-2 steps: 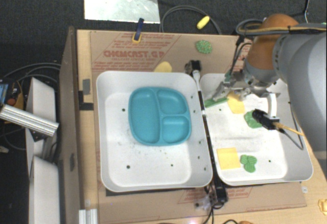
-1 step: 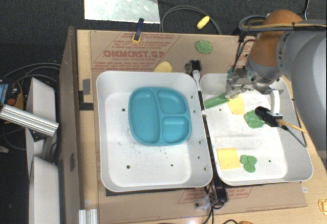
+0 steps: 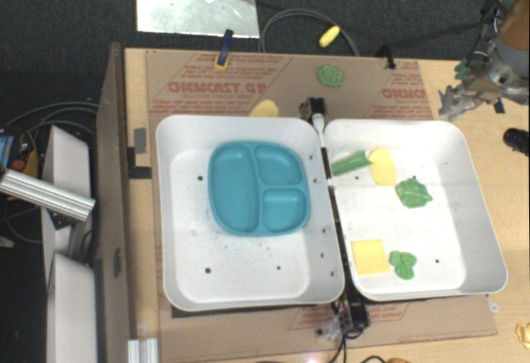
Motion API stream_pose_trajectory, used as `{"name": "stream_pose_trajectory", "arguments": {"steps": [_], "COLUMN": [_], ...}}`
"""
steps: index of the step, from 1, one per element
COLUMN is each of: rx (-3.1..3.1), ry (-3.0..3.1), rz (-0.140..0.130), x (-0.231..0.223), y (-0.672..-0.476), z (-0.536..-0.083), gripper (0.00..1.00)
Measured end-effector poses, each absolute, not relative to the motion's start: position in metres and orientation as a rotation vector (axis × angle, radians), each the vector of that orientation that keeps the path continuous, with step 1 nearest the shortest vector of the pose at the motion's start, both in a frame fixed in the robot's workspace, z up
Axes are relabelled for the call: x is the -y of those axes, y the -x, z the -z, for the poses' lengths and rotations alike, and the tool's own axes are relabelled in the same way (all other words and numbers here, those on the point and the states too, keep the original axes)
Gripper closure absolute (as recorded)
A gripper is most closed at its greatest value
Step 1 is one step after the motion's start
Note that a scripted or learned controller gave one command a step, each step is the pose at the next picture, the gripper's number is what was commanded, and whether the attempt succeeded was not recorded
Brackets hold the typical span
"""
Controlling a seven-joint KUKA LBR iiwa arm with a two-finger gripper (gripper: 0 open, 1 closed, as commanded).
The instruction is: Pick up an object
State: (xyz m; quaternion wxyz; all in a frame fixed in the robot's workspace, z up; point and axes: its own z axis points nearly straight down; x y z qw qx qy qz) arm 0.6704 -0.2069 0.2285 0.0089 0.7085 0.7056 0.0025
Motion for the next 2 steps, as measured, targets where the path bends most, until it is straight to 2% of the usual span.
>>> {"name": "stream_pose_trajectory", "arguments": {"steps": [1,2], "rx": [-2.226,-2.224], "ry": [-2.212,-2.214], "rz": [-0.004,-0.002], "x": [0.1581,0.1605], "y": [-0.6695,-0.6691], "z": [-0.2373,-0.2367], "gripper": [1.0,0.0]}}
